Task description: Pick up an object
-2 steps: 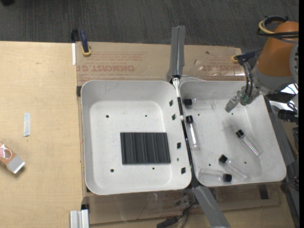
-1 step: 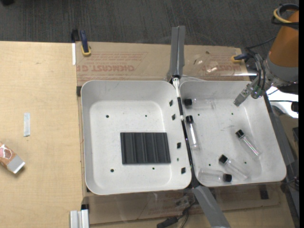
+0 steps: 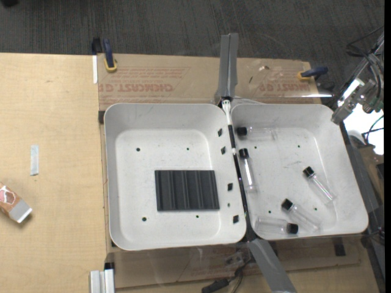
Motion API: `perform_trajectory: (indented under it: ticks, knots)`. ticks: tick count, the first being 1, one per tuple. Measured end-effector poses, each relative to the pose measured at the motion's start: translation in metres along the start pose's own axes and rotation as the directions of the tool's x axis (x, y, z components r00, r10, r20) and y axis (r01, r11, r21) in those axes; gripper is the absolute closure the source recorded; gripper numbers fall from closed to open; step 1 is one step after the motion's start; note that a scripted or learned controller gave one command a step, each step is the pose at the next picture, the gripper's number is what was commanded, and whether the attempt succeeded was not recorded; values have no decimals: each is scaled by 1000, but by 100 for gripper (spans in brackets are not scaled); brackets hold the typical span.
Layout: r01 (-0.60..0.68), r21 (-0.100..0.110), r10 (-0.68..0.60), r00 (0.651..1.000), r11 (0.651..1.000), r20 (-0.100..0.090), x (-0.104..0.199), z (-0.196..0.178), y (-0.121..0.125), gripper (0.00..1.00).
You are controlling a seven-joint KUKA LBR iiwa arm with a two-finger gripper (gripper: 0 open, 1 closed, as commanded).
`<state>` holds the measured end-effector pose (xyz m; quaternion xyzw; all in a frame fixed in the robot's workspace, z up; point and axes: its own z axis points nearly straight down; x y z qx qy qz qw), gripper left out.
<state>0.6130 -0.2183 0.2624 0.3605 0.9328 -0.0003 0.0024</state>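
Note:
Several clear vials with black caps lie in the right bin (image 3: 342, 163). One vial (image 3: 255, 132) rests near the bin's far left corner. Another vial (image 3: 245, 168) lies along the left wall. A third vial (image 3: 319, 184) sits toward the right side, and two more (image 3: 297, 212) (image 3: 276, 227) lie near the front wall. My gripper (image 3: 349, 100) hangs over the bin's far right corner, well apart from every vial, with nothing visible in it.
The left bin (image 3: 122, 163) holds a black ribbed rack (image 3: 187, 190) at its middle. A grey divider post (image 3: 228, 66) stands behind the seam between the bins. Clamps (image 3: 109, 57) (image 3: 311, 74) pin the cardboard behind. Cables hang at the far right.

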Motion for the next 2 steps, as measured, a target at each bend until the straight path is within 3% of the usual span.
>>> perform_trajectory:
  ticks: [1,2]
  knots:
    - [354,-2,-354,935,935,1,-14,-87,8,0]
    - [558,-2,-558,830,830,1,-13,-180,7,0]
